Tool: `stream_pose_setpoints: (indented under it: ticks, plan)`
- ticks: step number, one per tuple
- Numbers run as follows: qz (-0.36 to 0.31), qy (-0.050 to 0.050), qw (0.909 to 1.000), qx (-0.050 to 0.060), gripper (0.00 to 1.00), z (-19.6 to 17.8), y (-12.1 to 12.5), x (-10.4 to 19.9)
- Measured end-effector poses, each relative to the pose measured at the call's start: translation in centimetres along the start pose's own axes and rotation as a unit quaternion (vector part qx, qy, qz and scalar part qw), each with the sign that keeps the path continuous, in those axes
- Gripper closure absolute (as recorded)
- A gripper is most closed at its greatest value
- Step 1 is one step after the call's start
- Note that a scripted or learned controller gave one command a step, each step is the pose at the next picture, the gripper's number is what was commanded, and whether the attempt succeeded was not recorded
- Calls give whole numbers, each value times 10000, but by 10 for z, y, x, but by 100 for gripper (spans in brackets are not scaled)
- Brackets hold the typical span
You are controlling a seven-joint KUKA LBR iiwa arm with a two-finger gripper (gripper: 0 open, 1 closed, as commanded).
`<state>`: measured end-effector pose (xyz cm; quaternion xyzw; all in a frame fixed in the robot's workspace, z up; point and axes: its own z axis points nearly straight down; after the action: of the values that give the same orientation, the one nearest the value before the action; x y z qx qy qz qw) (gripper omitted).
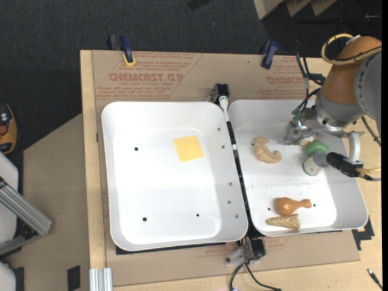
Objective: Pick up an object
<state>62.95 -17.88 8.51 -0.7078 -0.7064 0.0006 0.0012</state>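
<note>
My gripper (pixel 296 133) hangs low over the back of the right bin (pixel 345 214), under the grey wrist with its orange band. A curved beige piece (pixel 265 150) lies just left of and in front of it, apart from it. A small green and white thing (pixel 314 154) lies close to its right side; I cannot tell whether they touch. An orange drumstick-shaped thing (pixel 293 205) and a tan piece (pixel 284 222) lie near the front of the same bin.
A flat yellow square (pixel 188 148) lies in the left bin (pixel 121 180), towards its back. The ridge where the two bins meet (pixel 235 162) runs between them. Blue clamps (pixel 127 50) hold the board's far edge.
</note>
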Motion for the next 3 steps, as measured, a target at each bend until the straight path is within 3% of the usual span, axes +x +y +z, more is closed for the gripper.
stream_pose_setpoints:
  ticks: [1, 2, 3]
  plan:
    - [8, -33, 10000, -51, 100, -58, -8, -49]
    - [-14, -46, 9999, -113, 100, -318, -47, -46]
    - [-43, 28, 10000, 49, 100, -216, -94, 44]
